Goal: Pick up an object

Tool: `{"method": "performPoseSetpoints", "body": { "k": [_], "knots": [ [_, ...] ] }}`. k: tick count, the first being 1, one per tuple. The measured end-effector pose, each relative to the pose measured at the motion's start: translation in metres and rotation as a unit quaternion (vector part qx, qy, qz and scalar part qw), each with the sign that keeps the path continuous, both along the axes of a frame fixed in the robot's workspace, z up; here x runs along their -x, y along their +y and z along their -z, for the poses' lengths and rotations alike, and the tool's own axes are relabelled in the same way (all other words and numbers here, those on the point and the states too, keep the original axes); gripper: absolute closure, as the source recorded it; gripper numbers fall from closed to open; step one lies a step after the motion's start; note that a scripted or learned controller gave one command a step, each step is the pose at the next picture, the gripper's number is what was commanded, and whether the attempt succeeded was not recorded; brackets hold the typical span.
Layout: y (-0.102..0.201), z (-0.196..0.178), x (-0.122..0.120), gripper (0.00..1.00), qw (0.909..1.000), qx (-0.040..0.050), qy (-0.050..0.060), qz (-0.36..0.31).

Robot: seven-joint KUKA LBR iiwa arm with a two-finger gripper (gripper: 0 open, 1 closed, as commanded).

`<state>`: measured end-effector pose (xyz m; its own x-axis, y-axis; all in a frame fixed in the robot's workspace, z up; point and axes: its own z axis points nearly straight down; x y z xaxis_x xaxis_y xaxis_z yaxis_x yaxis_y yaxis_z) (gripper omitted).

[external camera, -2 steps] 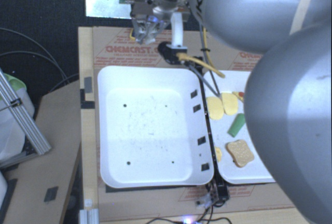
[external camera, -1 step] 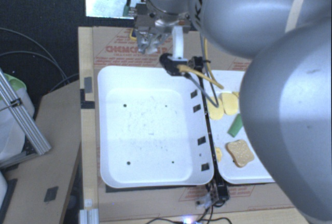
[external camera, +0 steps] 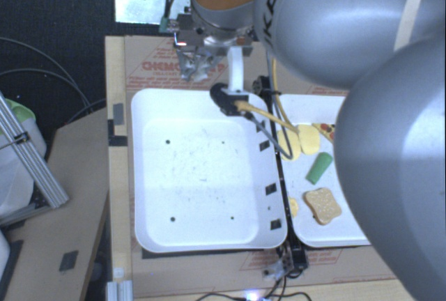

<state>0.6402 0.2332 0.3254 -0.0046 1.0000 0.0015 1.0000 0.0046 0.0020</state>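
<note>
My gripper (external camera: 197, 68) hangs over the far rim of the left white bin (external camera: 150, 174), above the cardboard behind it, and I see nothing in its grasp. The right bin (external camera: 313, 237) holds a slice of toast (external camera: 323, 205), a green cylinder (external camera: 320, 167), a yellow banana-like piece (external camera: 305, 140) and a small red and yellow item (external camera: 326, 129). A small pale yellow piece (external camera: 293, 207) lies by that bin's left wall. My arm's grey body hides most of the right bin.
Both bins rest on a cardboard sheet (external camera: 150, 64) with red print. An aluminium frame (external camera: 28, 160) stands at the left, beyond the bench. Black clips (external camera: 270, 189) line the rim where the two bins meet.
</note>
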Motion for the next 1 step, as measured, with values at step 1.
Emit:
{"method": "performPoseSetpoints", "body": {
  "k": [1],
  "knots": [
    [0.0009,0.0303,-0.0094,1.00,1.0000,0.0011,0.001,0.001]
  ]
}}
